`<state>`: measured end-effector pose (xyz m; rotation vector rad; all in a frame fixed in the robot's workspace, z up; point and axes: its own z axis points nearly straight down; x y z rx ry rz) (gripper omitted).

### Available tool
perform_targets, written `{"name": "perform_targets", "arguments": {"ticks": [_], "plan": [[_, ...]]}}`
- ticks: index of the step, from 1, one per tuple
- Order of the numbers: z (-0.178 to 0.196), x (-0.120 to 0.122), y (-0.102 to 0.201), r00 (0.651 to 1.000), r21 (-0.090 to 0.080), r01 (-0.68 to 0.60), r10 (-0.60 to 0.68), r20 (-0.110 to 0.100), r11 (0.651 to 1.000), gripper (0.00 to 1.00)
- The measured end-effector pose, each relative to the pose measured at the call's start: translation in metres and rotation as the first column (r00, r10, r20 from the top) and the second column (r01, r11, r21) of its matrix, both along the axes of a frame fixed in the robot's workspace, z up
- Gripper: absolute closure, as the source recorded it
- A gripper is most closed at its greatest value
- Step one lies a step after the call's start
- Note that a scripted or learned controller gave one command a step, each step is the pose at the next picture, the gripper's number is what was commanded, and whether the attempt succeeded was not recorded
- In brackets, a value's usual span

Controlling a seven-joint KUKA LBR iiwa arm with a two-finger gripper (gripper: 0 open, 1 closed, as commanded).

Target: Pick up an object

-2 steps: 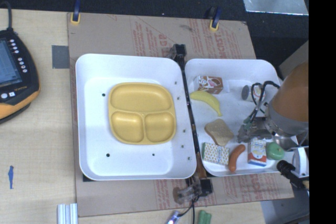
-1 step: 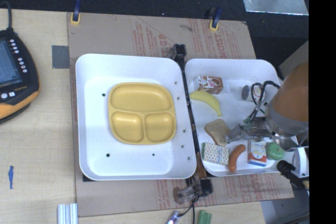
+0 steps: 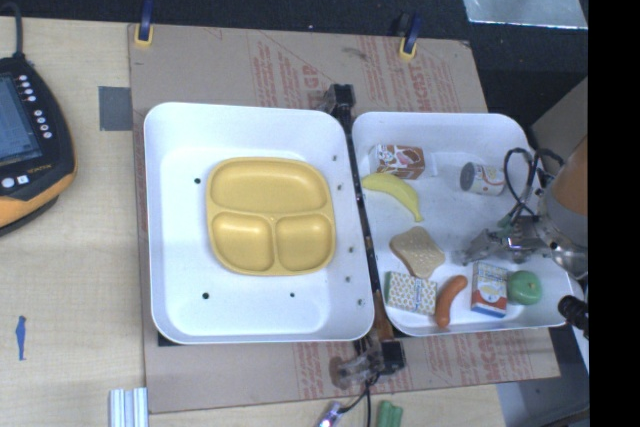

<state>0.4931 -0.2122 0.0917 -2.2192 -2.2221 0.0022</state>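
The right bin [image 3: 440,127] holds several toy foods. A small brown-and-white carton [image 3: 400,160] and a yellow banana [image 3: 395,195] lie at its back left, and a little can [image 3: 483,178] lies on its side at the back right. A bread slice [image 3: 417,252], a patterned packet [image 3: 411,293] and a sausage [image 3: 451,300] are near the front. An orange-and-white juice box [image 3: 490,288] and a green round piece [image 3: 524,288] sit at the front right. My gripper [image 3: 503,243] hangs low over the right side of this bin, just above the juice box and right of the bread.
The left bin [image 3: 170,215] holds a yellow divided plate [image 3: 270,215]. A teach pendant [image 3: 25,145] lies on the bench at far left. Clamps [image 3: 408,35] pin the cardboard at the back, and cables loop beside my wrist [image 3: 525,175].
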Motion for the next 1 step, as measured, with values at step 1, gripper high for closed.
{"name": "perform_targets", "arguments": {"ticks": [1], "plan": [[0.0004,0.0708,0.0008,1.000,0.001,-0.002,0.002,0.001,1.000,0.00]]}}
